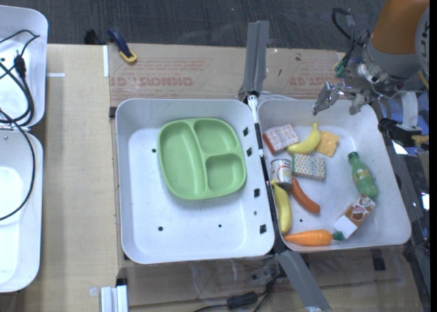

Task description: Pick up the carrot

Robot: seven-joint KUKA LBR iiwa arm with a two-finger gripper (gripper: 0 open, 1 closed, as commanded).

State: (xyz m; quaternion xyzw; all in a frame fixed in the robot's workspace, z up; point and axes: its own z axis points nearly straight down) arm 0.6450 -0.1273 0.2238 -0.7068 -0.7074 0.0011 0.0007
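Note:
The carrot [311, 237] is orange with a green stem end. It lies flat along the front wall of the right bin [389, 167]. My gripper [341, 101] hangs over the far edge of that bin, well behind the carrot and a little to its right. Its two fingers [323, 101] are spread apart and point down with nothing between them. The grey arm with its orange band [403, 17] reaches in from the upper right.
The right bin also holds two bananas [305, 141], a red sausage [305, 196], a small can [280, 169], a cracker box [309, 166], a cheese wedge [328, 143], a green bottle [364, 176] and a brown bottle [356, 211] beside the carrot. A green divided plate [203, 158] sits in the left bin [136, 222].

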